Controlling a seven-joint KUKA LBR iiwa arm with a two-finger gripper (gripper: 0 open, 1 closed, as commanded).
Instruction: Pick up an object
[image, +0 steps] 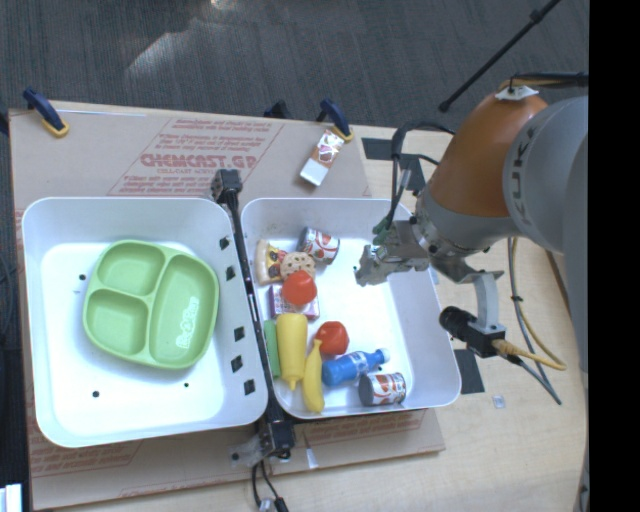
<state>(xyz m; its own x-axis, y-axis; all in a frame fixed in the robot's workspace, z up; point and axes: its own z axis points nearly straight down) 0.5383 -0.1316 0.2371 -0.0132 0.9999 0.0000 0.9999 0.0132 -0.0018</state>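
The right bin (420, 330) holds several small items: a can (319, 244) and a snack packet (280, 263) at the back, a red item (298, 290), a yellow banana-like piece (291, 345), a red tomato (333, 336), a blue bottle (352, 366) and a small tin (385, 388) at the front. My gripper (372, 268) hangs over the bin's right part, above bare floor, to the right of the can. Nothing shows between its fingers.
The left bin (50, 250) carries a green divided plate (152, 303). A small carton (322, 160) lies on the cardboard behind the bins. Blue clamps (46, 112) hold the board's back edge. A black clip (226, 184) sits where the bins meet.
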